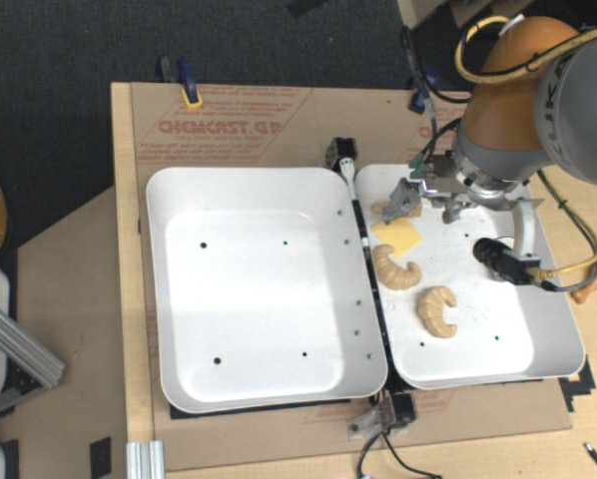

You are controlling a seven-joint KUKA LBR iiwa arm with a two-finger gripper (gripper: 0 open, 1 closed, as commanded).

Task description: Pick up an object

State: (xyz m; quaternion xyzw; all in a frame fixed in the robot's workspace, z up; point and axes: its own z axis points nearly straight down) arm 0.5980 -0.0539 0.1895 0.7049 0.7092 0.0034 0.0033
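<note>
Tool [404,200] is low over the far left corner of the right bin [538,362], hard by the wall it shares with the left bin [249,297]. From where I stand I cannot tell whether it is released or clenched, and nothing is visibly grasped. Nearest candidate is a small tan piece [382,209] at the tool's tip, touching or nearly so and partly hidden by it. Just nearer the camera lies a yellow wedge [399,237], and close against that a croissant-shaped piece [394,271]. A second croissant-shaped piece [438,312] lies apart, toward the bin's middle. Risks, as I judge them: the tan piece sits so close to the dividing wall that the tool may strike the rim, or find no room on that side and merely shove the piece into the corner. A closure slightly off could catch the wedge's edge instead, or pinch two things at once and shed both on the lift. The curved pieces look apt to roll or twist out of a narrow grip.
</note>
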